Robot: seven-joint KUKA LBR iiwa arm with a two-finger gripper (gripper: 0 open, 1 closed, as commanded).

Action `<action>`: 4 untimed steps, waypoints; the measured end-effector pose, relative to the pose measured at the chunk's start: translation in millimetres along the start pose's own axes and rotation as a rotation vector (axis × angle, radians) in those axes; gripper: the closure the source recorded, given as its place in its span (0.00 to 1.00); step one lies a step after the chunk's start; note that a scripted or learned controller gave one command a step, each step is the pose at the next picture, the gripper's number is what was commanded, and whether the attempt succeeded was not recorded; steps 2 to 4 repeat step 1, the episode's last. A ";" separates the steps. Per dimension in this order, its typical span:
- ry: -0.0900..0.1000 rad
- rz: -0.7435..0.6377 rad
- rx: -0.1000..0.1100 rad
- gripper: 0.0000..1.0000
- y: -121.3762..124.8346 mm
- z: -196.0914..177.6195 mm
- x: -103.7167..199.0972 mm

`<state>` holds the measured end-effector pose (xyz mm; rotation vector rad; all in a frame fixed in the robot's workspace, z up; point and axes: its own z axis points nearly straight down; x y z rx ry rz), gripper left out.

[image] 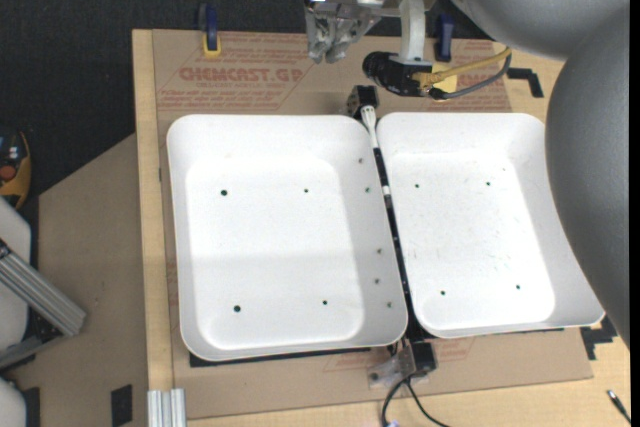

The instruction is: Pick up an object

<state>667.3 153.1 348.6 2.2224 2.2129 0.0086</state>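
My gripper (329, 43) hangs high at the back of the bench, over the brown board (250, 75) just behind the far right corner of the left bin (190, 215). It points down, well above the bin rims. The right bin (560, 245) lies beside the left one, and the two meet along a dark seam (385, 205). Both bins show white floors marked with a few small dark dots. The grey arm covers the upper right of the view and hides the right bin's far right corner.
Two blue clamps (208, 23) (443, 37) hold the board's back edge. A small black bracket (362, 100) sits at the far end of the seam, and cables (405, 380) run out at its near end. An aluminium rail (40, 290) lies at the left.
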 end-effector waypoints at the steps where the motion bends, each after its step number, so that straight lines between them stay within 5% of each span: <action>1: 0.000 -0.011 0.018 1.00 -4.6 92.1 74.0; 4: 0.000 -0.011 0.018 1.00 -4.6 92.1 74.0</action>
